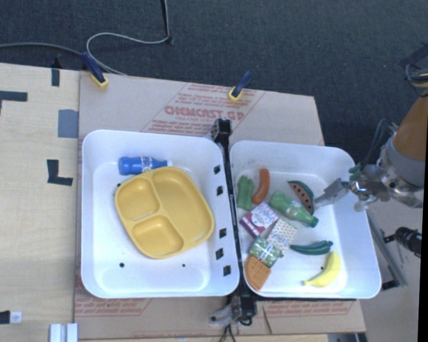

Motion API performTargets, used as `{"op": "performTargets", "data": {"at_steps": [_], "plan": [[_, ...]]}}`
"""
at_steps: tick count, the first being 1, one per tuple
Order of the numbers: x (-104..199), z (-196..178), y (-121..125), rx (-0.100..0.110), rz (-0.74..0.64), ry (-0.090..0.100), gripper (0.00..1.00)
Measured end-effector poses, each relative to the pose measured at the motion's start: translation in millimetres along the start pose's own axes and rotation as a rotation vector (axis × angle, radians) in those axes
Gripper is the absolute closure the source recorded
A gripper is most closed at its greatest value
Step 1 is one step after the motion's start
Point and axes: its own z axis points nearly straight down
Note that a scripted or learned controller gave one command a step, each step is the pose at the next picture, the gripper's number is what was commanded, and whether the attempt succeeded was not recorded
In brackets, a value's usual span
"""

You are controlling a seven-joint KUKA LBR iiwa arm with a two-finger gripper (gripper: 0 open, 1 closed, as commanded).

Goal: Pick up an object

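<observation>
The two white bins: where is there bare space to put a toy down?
Left bin: a bare strip along the front wall, below the yellow plate, plus the back right corner. Right bin: bare floor at the back, behind the sausage and watermelon slice. Its middle and front are crowded, from the green bottle to the banana.

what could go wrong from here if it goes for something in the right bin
1. The toys in the right bin are packed close: the green bottle, watermelon slice and pink carton touch or nearly touch, so a grasp may pinch two or push one aside.
2. The gripper is near the bin's right wall and could clip the rim.
3. The banana lies near the corner, leaving little finger room.
</observation>
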Motion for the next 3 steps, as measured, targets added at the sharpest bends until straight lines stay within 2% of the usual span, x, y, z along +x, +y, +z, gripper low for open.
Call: {"op": "performTargets", "data": {"at_steps": [1, 2, 3], "plan": [[11.2, 143.5, 13.7, -0.010, -0.001, -0.002, 0.00], [39.2, 146.5, 71.4, -0.007, -0.002, -0.002, 0.00], [39.1, 136.8, 71.1, -0.006, -0.002, -0.002, 1.00]]}}
